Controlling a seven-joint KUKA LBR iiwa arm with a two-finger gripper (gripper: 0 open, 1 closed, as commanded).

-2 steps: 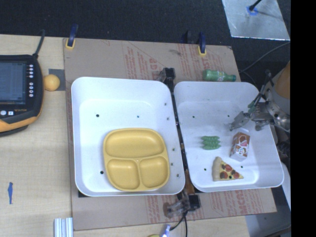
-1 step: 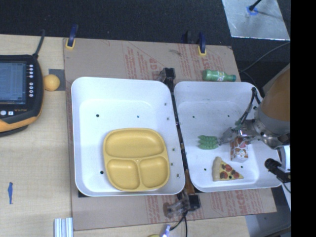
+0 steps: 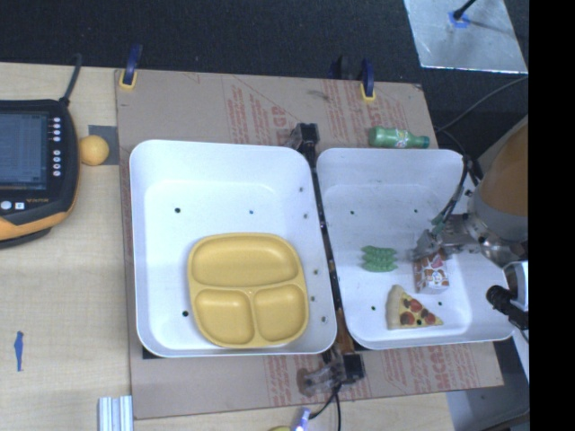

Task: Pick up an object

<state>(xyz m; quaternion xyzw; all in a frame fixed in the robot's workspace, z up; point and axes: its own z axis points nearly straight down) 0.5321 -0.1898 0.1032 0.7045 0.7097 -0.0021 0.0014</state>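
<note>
White bins: two shallow trays side by side on brown cardboard; the left bin (image 3: 153,241) and the right bin (image 3: 395,173) almost touch along their shared edge.
Arm: the grey arm (image 3: 503,196) comes in from the right edge, its orange band up at the edge of view, wrist low over the right bin.
Gripper: the gripper (image 3: 435,243) sits down in the right bin, right above a small red-and-white packet (image 3: 433,275).
Fingers: whether they are apart or together cannot be told; the tips blur into the packet's top edge.
Packet: just below the fingertips, flat on the bin floor, maybe touching, not clearly pinched.
Green toy: a small green piece (image 3: 378,258) lies just left of the fingers.
Pizza slice: a toy pizza slice (image 3: 410,310) rests below the fingers, beside the packet's lower left.
Yellow tray: a divided yellow plate (image 3: 249,288) sits well left of the fingers, in the left bin.
Outside the bins: a green bottle (image 3: 398,137) lies on the cardboard above the fingers; a yellow ball (image 3: 93,150) and a teach pendant (image 3: 31,173) are far left.
</note>
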